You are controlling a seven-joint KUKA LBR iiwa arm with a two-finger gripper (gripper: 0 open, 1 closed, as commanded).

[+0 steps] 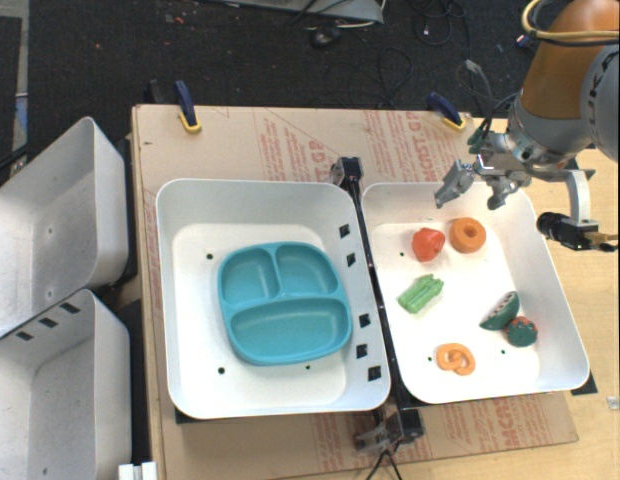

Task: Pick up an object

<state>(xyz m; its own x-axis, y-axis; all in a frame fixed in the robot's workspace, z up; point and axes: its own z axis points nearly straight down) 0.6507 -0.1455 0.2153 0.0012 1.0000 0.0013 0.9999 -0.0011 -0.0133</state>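
Objects for picking lie scattered in the right bin [560,298]: a red piece [427,244] and an orange ring [467,235] close together near the far end, a green ridged piece [420,294] toward the middle, an orange coil [455,359] near the front edge, and on the right side a watermelon-like slice [499,311] just beside a dark green and red piece [521,331]. I can't make out what those last two really are; they are small and blurred from my seat. The red piece could be a pepper or a strawberry, I cannot tell which.

My gripper [473,189] hovers over the far end of the right bin, above and just behind the orange ring. Its two fingers [451,185] are spread apart with nothing between them. The arm [568,63] comes in from the right, and its upper part is cut off at the picture's edge; the orange band covers most of what I see of it.

The left bin [180,268] holds a blue divided plate [284,302] with three compartments. Between the bins runs a dark divider strip [366,268]. Both bins sit on a cardboard sheet [290,138], clipped at its far edge by a yellow clamp [188,111]. Two more white tubs [50,218] stand off to the left, partly cropped. Cables [390,58] trail over the dark floor behind.
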